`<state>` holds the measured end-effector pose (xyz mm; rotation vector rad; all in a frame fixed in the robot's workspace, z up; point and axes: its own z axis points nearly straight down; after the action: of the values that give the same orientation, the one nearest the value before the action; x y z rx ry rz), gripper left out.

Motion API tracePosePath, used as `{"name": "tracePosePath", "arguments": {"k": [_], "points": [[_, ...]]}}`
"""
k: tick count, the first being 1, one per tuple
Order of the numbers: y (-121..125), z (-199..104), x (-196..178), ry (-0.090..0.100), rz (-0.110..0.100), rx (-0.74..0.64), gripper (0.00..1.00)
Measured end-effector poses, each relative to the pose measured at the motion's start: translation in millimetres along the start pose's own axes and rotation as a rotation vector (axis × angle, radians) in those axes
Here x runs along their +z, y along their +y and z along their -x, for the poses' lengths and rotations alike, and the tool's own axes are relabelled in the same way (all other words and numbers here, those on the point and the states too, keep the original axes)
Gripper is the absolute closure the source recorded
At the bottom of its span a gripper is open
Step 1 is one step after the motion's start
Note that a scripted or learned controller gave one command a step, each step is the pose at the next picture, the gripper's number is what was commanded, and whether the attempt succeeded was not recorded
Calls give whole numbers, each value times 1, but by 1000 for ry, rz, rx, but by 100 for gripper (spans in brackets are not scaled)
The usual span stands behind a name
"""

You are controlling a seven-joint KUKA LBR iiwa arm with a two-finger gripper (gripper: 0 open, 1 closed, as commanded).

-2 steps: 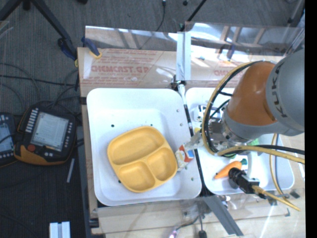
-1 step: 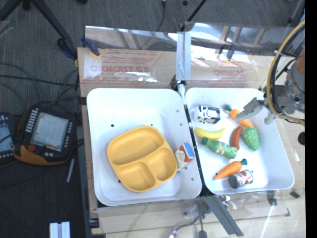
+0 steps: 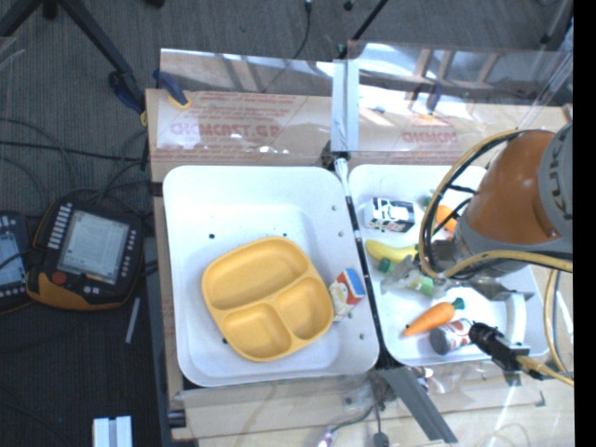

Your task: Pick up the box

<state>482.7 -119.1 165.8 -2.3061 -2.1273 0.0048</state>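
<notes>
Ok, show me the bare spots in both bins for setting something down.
Left white bin: bare floor behind and left of the yellow divided plastic tray. Right white bin: crowded with the orange toy carrot, yellow banana and the arm.

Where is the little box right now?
The small red-and-white carton box lies in the left white bin, by its right wall, touching the right edge of the yellow divided plastic plate.
</notes>
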Motion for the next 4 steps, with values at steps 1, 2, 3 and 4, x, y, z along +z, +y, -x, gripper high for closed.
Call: {"name": "tracePosePath", "arguments": {"k": [1, 2, 3, 4], "points": [[6, 22, 71, -1, 13, -16, 0], [3, 3, 70, -33, 29, -1, 0], [15, 9, 72, -14, 21, 17, 0], [19, 9, 72, -9, 21, 40, 0]]}}
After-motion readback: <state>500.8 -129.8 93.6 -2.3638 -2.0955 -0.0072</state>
